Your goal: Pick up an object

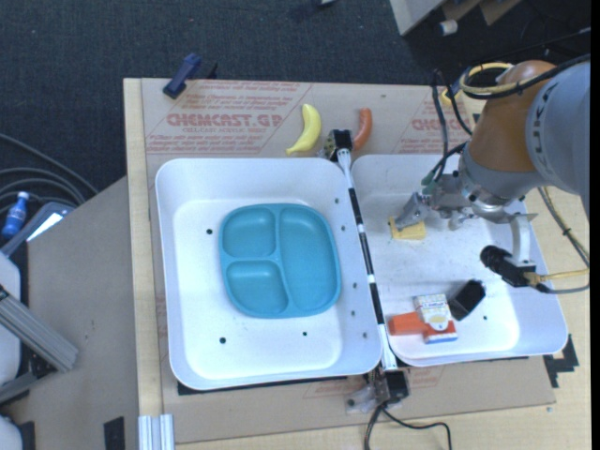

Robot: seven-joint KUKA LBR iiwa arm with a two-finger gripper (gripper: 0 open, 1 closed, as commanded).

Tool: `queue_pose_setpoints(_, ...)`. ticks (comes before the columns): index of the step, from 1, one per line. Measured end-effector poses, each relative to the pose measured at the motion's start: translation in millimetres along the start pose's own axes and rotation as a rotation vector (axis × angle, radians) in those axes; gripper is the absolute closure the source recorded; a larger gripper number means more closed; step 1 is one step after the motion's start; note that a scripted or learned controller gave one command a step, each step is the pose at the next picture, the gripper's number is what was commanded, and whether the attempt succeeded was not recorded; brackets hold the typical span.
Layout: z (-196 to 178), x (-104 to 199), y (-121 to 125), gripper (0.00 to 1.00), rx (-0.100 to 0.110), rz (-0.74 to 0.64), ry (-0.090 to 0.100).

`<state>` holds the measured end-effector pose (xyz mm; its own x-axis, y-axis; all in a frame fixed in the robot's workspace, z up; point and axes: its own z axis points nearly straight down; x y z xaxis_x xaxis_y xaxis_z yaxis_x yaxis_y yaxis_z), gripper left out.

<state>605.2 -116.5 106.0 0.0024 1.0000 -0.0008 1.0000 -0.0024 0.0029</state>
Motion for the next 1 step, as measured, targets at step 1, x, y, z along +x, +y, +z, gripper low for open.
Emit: queue_pose_setpoints(1, 21.4, 26.1, 58.2, 0.00, 0.002, -0.003, 0.001)
